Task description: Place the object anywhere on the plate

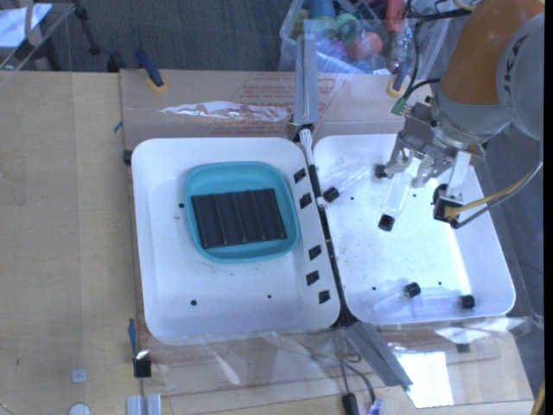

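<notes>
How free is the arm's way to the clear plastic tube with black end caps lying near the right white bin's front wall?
Probably yes. The clear tube lies flat with nothing over it, and the gripper hangs above the same bin. The nearby front wall could crowd the approach.

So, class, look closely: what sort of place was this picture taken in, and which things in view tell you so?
Most likely a robotics lab or test bench. A robot arm reaches over two white bins on a wooden bench, with loose cables and a crate of assorted colourful objects behind, probably for grasping trials.
</notes>
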### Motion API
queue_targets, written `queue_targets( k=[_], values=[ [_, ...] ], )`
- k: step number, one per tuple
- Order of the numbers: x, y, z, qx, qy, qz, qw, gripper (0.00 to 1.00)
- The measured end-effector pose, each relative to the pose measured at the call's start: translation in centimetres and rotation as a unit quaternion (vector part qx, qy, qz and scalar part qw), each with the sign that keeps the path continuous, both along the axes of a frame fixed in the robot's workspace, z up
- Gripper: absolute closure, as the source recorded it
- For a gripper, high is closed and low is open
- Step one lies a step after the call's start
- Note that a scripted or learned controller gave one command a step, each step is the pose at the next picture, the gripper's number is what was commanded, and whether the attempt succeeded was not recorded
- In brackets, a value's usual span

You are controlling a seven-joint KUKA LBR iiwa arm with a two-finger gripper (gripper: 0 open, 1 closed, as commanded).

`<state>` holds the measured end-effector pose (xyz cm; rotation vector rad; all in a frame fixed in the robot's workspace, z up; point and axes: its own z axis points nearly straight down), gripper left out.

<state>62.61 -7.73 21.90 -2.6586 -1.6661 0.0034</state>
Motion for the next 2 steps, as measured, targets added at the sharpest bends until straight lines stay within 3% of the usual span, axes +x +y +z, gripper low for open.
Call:
queue_targets(
  k=[1,2],
  values=[
    [0.0,0.0,0.0,0.0000,0.000,0.000,1.0000,0.00],
    [3.7,-5.9,0.2,-0.0014,-0.002,-0.019,0.9998,0.00]
  ],
)
